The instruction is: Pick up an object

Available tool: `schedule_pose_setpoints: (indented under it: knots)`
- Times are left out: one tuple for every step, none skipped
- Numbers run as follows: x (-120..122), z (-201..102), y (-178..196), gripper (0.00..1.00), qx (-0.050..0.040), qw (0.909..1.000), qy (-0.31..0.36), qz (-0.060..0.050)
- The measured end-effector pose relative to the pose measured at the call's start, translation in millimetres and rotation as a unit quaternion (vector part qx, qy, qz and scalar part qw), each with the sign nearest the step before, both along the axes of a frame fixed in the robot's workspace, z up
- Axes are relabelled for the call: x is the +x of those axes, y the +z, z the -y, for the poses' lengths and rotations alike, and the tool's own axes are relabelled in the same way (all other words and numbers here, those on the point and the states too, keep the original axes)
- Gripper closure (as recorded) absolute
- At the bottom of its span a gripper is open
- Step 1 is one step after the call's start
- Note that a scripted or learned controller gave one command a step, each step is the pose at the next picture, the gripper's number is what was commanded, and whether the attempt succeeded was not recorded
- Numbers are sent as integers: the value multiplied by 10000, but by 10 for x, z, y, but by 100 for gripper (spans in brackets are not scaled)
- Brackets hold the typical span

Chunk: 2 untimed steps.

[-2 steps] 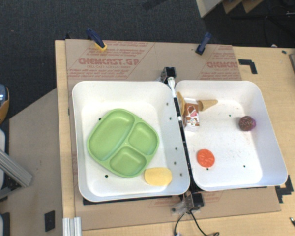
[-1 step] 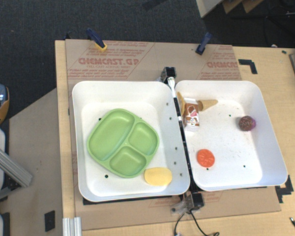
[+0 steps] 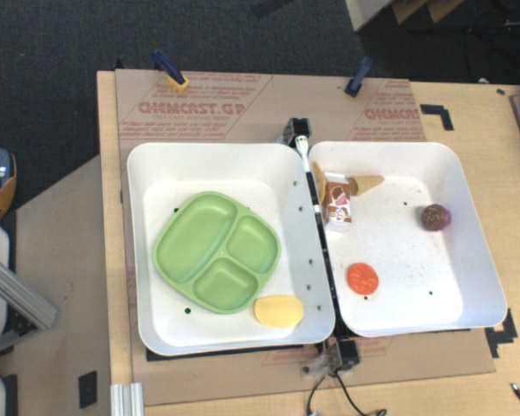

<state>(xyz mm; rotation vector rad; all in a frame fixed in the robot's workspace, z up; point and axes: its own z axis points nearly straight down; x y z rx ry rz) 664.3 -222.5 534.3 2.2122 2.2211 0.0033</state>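
Observation:
The left bin (image 3: pixel 147 167) holds a green divided plate (image 3: pixel 217 251) and a yellow lemon-like object (image 3: pixel 279 311) at its front right corner. In the right bin (image 3: pixel 468 189) lie a small brown-and-white carton (image 3: pixel 338 203), a tan cone-shaped piece (image 3: pixel 364 183) beside it, a round orange-red object (image 3: pixel 362 279) and a dark purple ball (image 3: pixel 435 217) near the right wall.
Both bins sit on a cardboard-covered bench (image 3: pixel 243 102) held by blue clamps (image 3: pixel 171 69) at the back edge. A cable (image 3: pixel 329 388) runs off the front. A metal frame (image 3: pixel 17 293) stands at the far left.

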Motion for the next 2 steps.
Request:
schedule_pose_setpoints:
  knots:
    - [-479,16,23,100,16,10000,-29,-35]
    - [44,-13,2,100,2,10000,-5,-7]
